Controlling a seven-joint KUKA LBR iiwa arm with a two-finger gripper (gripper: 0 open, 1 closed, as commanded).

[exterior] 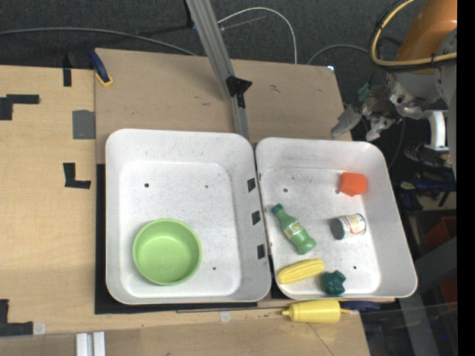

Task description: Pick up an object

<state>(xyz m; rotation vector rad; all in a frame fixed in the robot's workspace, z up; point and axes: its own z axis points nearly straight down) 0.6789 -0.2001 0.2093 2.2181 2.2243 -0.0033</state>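
One fixed overhead camera looks slantwise down on both bins

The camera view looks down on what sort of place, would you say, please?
Probably a robotics lab's grasping test bench: two white bins side by side on a wooden bench, toy items like a plastic corn cob and green bottle, and a robot arm with loose cables.
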